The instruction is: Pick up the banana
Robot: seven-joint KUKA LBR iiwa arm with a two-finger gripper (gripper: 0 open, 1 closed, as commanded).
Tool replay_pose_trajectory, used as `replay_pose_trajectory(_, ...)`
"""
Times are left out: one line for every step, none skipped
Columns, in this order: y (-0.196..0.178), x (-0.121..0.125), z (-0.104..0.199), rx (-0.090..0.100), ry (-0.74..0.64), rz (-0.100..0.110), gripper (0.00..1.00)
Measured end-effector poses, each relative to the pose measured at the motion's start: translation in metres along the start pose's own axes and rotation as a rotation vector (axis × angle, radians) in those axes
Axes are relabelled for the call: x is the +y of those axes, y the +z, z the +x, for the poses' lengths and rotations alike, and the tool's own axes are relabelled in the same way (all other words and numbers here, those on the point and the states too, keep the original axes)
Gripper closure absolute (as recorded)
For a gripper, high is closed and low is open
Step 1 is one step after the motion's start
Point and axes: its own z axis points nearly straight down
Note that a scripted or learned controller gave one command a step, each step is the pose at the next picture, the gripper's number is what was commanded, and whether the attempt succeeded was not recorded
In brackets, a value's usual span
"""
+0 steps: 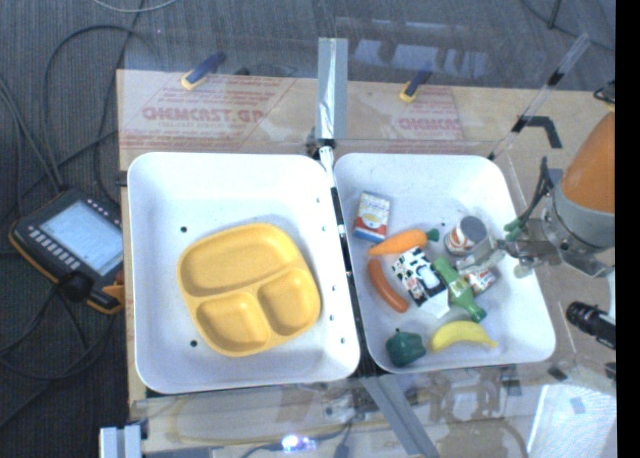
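The curved yellow banana is lying near the right white bin's near edge, beside a dark green pepper. The claw is hovering farther back; its state cannot be told. It should descend across the banana's middle, avoiding the green bottle.

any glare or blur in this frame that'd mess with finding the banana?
Camera view: even, soft light; the banana is sharp enough, with a faint shadow on the right bin. Plastic film on the board behind the bins throws pale reflections. The arm and tool look blurrier at the right edge.
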Motion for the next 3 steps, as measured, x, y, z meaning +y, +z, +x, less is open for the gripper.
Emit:
replay_pose_trajectory(0.051, -0.016, 0.033, 0.001, -0.209, 0.0, 0.0)
replay_pose_trajectory(0.08, 0.015, 0.092, -0.001, -0.024, -0.014, 0.0)
replay_pose_trajectory(0.009, -0.017, 0.045, -0.002, -0.317, -0.001, 0.0)
